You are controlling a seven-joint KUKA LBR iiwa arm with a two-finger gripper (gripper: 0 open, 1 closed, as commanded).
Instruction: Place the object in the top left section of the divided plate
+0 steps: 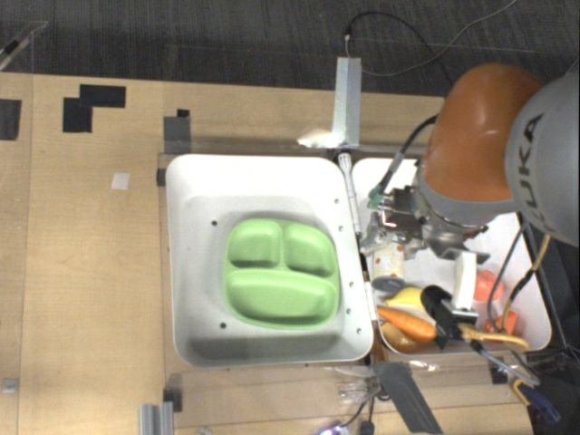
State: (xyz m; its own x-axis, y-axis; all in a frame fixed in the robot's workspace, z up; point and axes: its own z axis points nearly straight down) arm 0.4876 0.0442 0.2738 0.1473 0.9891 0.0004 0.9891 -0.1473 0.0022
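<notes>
End effector (391, 234) hangs beneath "KUKA"-lettered arm (544, 143).

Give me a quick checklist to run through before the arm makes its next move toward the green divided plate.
1. Green divided plate sits flat in the left bin: ok.
2. Top left section of the plate is free to receive an object: ok.
3. Objects remain to pick in the right bin, such as the carrot: ok.
4. Arm is over the right bin, above the objects: ok.
5. Claw has an object between its fingers: cannot tell, the arm's own body hides it.
6. Path from the right bin across the divider to the plate is free of obstacles: ok.
</notes>
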